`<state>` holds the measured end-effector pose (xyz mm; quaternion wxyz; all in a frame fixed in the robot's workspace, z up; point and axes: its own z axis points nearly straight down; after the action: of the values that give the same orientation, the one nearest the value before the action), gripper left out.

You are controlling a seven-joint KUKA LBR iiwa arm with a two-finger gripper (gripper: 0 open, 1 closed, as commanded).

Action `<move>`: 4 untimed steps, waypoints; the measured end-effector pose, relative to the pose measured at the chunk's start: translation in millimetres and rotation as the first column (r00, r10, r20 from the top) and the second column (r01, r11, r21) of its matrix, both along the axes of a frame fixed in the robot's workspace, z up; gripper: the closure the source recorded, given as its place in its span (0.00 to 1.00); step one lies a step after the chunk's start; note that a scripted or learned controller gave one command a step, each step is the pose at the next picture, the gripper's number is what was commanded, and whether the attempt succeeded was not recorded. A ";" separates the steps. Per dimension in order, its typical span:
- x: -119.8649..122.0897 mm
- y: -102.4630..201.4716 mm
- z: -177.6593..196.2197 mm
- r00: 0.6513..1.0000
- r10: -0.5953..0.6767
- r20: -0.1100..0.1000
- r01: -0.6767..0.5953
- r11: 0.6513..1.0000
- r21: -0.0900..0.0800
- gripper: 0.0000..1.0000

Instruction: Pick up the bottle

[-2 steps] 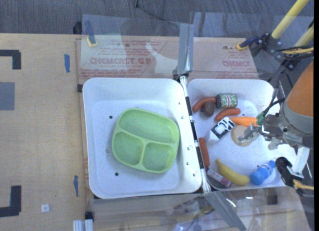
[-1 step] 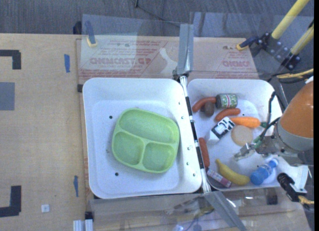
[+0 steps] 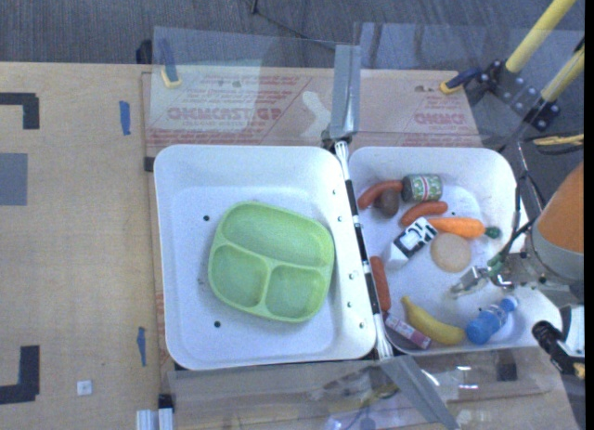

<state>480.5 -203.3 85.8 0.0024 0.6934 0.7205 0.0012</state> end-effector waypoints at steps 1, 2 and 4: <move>-0.1 -0.1 0.0 1.000 0.000 0.000 0.000 1.000 0.000 0.00; -0.1 -0.1 0.0 1.000 0.000 0.000 0.000 1.000 0.000 0.00; -0.1 -0.1 0.0 1.000 0.000 0.000 0.000 1.000 0.000 0.00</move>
<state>480.4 -203.4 85.8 0.0022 0.6935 0.7205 0.0013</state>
